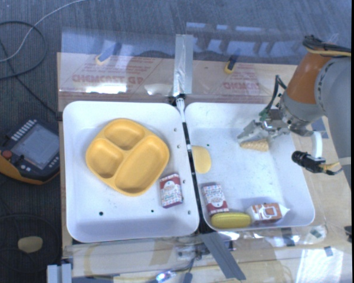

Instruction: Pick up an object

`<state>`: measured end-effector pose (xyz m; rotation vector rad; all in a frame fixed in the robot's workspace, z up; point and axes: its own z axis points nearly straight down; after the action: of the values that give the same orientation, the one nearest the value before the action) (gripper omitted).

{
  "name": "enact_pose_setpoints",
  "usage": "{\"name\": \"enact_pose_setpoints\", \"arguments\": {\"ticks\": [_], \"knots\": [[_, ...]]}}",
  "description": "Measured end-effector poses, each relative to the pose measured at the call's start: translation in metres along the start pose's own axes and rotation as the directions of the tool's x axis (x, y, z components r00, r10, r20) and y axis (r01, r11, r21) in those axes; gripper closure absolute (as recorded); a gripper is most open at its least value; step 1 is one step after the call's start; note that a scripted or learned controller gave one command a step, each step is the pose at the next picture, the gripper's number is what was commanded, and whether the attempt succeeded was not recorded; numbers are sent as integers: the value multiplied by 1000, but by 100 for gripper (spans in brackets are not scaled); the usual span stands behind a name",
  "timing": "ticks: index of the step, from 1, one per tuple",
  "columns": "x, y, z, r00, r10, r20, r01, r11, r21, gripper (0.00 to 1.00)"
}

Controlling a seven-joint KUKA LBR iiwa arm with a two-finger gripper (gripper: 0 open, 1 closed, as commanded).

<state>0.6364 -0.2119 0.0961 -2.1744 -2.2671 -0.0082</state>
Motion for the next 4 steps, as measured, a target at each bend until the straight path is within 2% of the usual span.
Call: {"name": "enact_pose_setpoints", "arguments": {"ticks": [1,2,3,4], "knots": [[10,-27,6,991,-136,13,136,991,-8,0],[11,-25,-3,990,-138,12,138,990,-7,100],[74,15,-128,999,-33,6,33,999,5,100],[73,14,-127,999,-33,7,32,999,7,0]]}}
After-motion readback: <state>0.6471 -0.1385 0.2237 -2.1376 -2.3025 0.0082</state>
